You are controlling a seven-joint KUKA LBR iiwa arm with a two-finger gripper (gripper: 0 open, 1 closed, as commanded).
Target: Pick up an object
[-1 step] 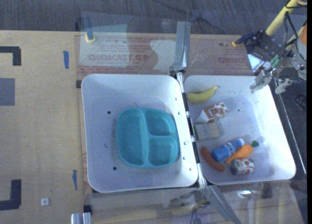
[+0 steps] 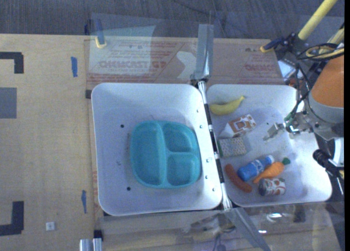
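Gripper [image 2: 279, 128] above toy-filled right bin [image 2: 320, 190]

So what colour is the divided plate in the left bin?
Teal divided plastic plate, plain and unpatterned; camera view shows it best.

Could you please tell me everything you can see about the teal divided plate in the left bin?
The teal divided plate lies flat and right side up on the floor of the left bin, a little right of its middle. It looks like smooth moulded plastic, a rounded rectangle with raised ridges splitting it into three compartments: one large along the left and two smaller on the right. All three look bare. Only the bin floor touches it.
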